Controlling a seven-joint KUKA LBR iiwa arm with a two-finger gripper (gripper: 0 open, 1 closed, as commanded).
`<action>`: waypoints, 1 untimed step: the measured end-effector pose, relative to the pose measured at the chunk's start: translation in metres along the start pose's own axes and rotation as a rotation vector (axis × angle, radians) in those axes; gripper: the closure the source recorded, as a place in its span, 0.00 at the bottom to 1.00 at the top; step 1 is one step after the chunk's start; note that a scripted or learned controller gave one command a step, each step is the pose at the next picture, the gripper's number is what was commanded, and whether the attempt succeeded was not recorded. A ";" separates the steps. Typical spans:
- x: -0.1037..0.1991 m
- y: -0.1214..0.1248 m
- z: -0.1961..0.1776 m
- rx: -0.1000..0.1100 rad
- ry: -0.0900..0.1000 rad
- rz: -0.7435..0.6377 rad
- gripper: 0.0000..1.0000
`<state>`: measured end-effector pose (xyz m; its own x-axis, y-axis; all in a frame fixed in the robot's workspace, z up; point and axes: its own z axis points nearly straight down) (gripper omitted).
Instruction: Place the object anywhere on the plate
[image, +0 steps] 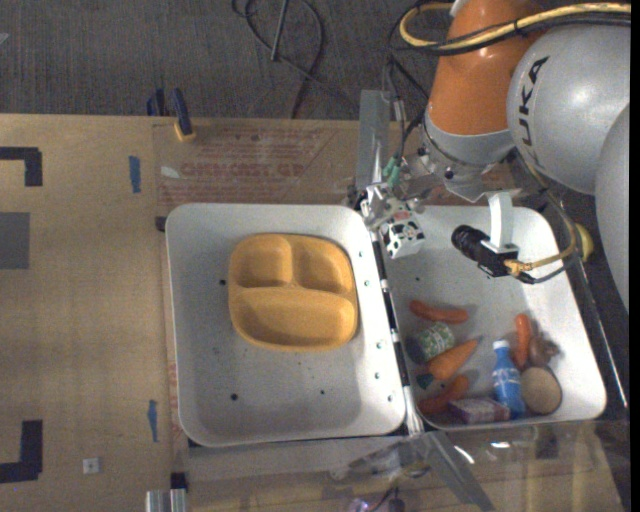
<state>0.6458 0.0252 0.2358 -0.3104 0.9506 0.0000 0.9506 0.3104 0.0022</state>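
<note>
Looming closest to the lens, the grey and orange arm (520, 90) filled the area up and to the right of the yellow plate (293, 290), with "KUKA" in black letters along its grey shell. Its gripper (392, 208) hung off the plate's upper right corner, above the wall where the two bins met; whether it was open or closed could not be told. A small black-and-white object (403, 238) sat just below the gripper, right of the plate and just inside the right bin (585, 340), and it was unclear whether the gripper gripped it.

The plate, split into three compartments, lay in the left bin (190, 330), nearer that bin's upper right than its lower left, with bare white floor below it and to its left.

Farther right of the plate, the right bin's lower end was crowded: an orange carrot (438, 312), a green can (432, 340), a blue bottle (505, 380) and a brown round piece (540, 390) lay close together. Faint red print on the brown board (250, 165) above the plate was too pale to read.
</note>
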 end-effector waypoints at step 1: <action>0.072 0.039 0.025 -0.001 -0.001 -0.089 1.00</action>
<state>0.6603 0.1052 0.2108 -0.3939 0.9191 -0.0008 0.9191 0.3939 0.0032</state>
